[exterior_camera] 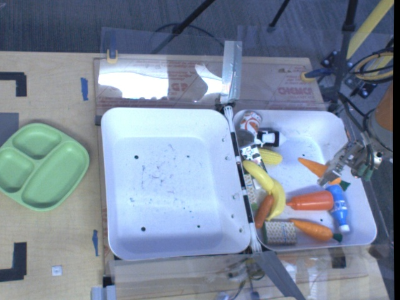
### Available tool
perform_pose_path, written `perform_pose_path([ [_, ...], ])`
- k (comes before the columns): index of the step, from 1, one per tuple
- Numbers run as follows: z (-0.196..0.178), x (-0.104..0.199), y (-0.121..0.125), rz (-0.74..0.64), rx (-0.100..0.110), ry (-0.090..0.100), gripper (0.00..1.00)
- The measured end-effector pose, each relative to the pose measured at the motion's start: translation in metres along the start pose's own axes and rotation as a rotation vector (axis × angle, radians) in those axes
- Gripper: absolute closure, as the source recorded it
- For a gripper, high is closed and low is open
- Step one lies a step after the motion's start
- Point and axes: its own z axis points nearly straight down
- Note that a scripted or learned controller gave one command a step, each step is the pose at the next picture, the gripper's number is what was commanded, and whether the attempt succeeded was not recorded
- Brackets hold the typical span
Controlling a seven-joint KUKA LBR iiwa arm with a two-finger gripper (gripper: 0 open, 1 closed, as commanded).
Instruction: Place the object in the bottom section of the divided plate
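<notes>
The green divided plate (42, 166) is sitting on the wooden surface (50, 80) at the left of the frame, well apart from the bins. The left bin (119, 130) is lying beside the right bin (325, 130), which is holding a banana (265, 181), carrots (312, 165), an orange bottle (310, 200) and a blue bottle (339, 210). The jaws (337, 166) are hanging at the right bin's right side, just above a carrot; whether they are clenched or released is impossible to tell.
</notes>
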Motion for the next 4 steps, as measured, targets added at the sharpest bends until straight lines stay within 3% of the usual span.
perform_pose_path([
  [1,-0.089,0.042,0.104,-0.165,0.000,-0.002,1.00],
  [2,-0.088,0.064,0.151,-0.031,0.000,-0.003,1.00],
  [3,-0.091,0.083,0.192,0.334,0.001,-0.002,1.00],
  [4,0.023,0.109,0.216,0.735,0.007,0.003,1.00],
])
